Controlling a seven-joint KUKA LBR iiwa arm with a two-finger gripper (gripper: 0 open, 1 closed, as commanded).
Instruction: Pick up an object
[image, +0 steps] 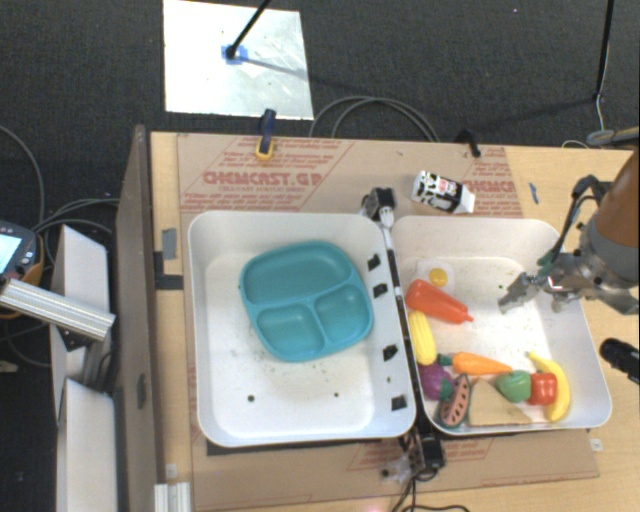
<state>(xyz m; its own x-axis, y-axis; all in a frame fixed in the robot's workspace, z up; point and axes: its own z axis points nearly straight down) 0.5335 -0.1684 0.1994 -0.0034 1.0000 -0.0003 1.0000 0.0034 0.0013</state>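
1. the end effector (535, 288) hangs over the right bin (500, 240), near that bin's right wall, with the grey arm (612, 240) coming in from the right edge.
2. its fingers are too blurred and small for me to say whether they stand wide or narrow; nothing shows between them.
3. just left of the end effector, on the bin floor, sits a small fried egg toy (437, 275), white with a yellow centre.
4. below that and still left of the end effector lies an orange-red carrot (437, 302), tilted, with its narrow end pointing toward the end effector's side.
5. further down and left is a yellow corn cob (424, 338), lying along the wall between the 2 bins, with a purple piece (432, 380) just under it.
6. below the end effector a smaller orange carrot (480, 364) lies across, and under that a watermelon slice (456, 400) sits at the bin's near edge.
7. almost straight below the end effector, near the bin's lower right corner, a green piece (515, 384), a red piece (542, 388) and a yellow banana (556, 388) crowd together, touching or nearly so.
8. well to the left of the end effector, in the left bin (230, 420), a teal divided plate (305, 300) rests with 3 compartments.
9. above and left of the end effector, outside the bins on the counter (330, 170), lies a small black-and-white carton (443, 192) on its side.
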